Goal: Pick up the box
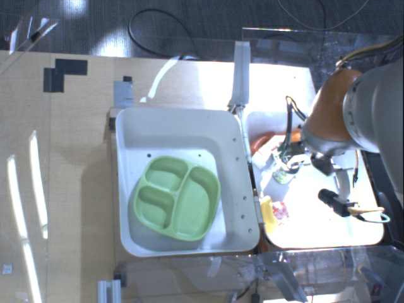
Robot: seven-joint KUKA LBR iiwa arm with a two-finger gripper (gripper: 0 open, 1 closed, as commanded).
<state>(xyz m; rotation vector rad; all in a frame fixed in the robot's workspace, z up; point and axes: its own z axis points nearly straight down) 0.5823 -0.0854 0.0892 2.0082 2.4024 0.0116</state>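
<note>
Two white bins on the bench. Left bin [126,144]: one green divided plate [177,197], three compartments, lying toward the near-left of the floor.

Right bin [315,232], glare heavy. Counted along its wall next to the left bin: one orange-red item [260,142] at the far end, one small whitish object with a green cap [282,175] further in, and one box [276,212], yellow edge with a pink-speckled face, against that wall at its near end. The washed-out light may hide more.

Arm [360,106] comes in from the right, orange band bent down over the far half of the right bin. Gripper [287,160] hangs beside the green-capped object, well apart from the box. Finger spread and any hold: cannot tell, lost in cables and glare.
</note>
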